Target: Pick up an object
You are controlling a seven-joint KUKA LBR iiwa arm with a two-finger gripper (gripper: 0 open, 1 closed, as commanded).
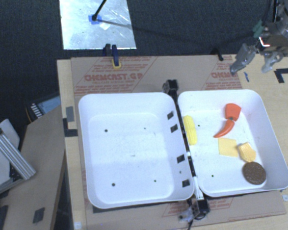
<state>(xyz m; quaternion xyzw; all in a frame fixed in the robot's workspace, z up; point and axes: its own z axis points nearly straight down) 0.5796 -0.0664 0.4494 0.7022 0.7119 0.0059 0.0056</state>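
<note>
Hanging over the upper right corner of the bench, my gripper point(254, 62) sits well apart from both bins, its two grey fingers point(240, 58) spread with nothing between them. It hovers above the tan bench top beyond the far rim of the right bin point(280, 161).

That right bin holds everything there is to pick. A yellow corn cob point(189, 129) lies along its left wall, just beside the divider where the two bins meet. An orange carrot-like piece point(229, 119) lies toward the far side, its thick end up and its tip curving down to the left. Below it a pale yellow flat wedge point(228, 147) touches a smaller yellow chunk point(247, 152), and a round brown disc point(254, 172) lies near the bin's near right corner, just below the chunk.

The left bin point(88, 155) is a shallow white tray with a few small dark holes in its floor. Black clips point(175, 128) run down the seam between the two bins.

Both bins rest on a brown cardboard sheet point(126, 74) printed with red lettering, held at its far edge by a blue and yellow clamp point(114, 55). Beyond the bench lies dark carpet point(20, 37), with a shiny silver sheet point(97, 22) on it bearing a bit of blue tape. At the left edge an aluminium rail point(9, 151) slants across.
</note>
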